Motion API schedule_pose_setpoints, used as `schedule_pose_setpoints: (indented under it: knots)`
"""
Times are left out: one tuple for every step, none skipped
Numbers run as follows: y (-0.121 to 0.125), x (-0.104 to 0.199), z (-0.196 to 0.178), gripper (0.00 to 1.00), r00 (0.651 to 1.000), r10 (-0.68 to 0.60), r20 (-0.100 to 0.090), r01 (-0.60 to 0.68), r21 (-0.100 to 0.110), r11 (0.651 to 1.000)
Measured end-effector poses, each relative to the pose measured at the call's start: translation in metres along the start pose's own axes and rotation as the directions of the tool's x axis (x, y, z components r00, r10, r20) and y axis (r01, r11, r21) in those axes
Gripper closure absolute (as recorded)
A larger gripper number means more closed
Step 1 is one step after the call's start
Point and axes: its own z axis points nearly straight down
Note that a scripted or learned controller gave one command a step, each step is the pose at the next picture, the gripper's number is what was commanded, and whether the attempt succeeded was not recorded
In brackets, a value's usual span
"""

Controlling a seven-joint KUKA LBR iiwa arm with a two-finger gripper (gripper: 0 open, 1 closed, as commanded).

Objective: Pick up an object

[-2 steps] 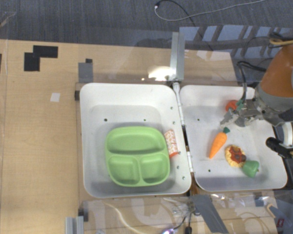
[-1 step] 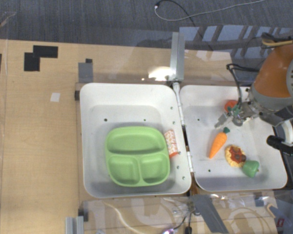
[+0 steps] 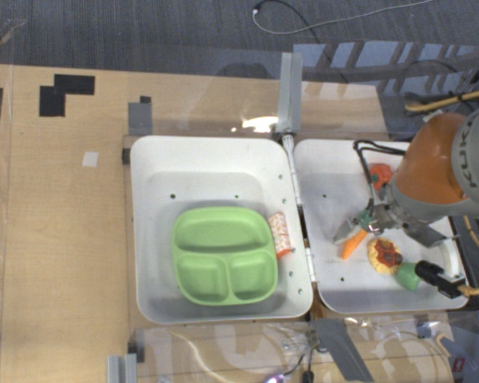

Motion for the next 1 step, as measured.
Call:
schedule_pose_setpoints:
  knots:
    - [0.0036,0.0014,-0.0121,1.0,1.0,-0.002,-0.001,0.002,-0.007,1.0]
